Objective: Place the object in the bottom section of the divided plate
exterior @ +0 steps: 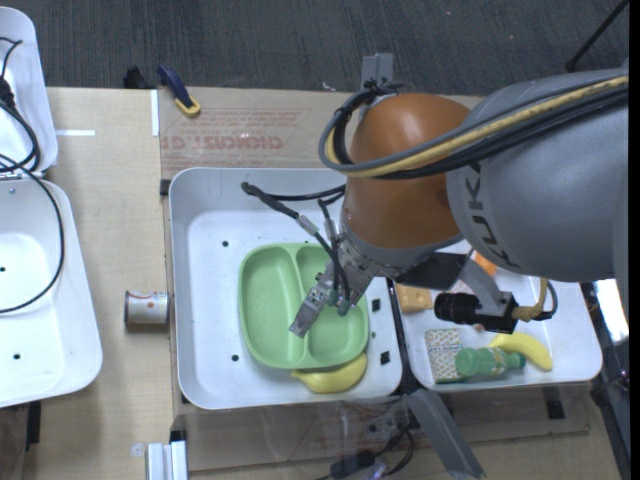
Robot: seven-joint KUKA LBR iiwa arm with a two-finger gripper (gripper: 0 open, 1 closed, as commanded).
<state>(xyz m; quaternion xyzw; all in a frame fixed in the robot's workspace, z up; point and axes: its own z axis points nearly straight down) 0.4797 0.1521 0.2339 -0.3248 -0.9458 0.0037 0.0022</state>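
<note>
A light green divided plate (275,298) lies in the left white bin (205,258). My gripper (323,316) hangs over the plate's right half, near the divider, and stands open. One grey finger (305,320) slants down to the left and the other sits beside it to the right. Nothing shows between them. A yellow banana-shaped object (332,376) lies in the bin at the plate's near edge, partly tucked under the rim. The arm's orange band and grey body hide the bin's back right part.
The right bin (575,368) holds a yellow banana (527,348), a green bottle (490,362), a small printed packet (442,348) and a yellowish piece (416,299). A small can (147,308) lies on the bench left of the bin. Black cables trail above the plate.
</note>
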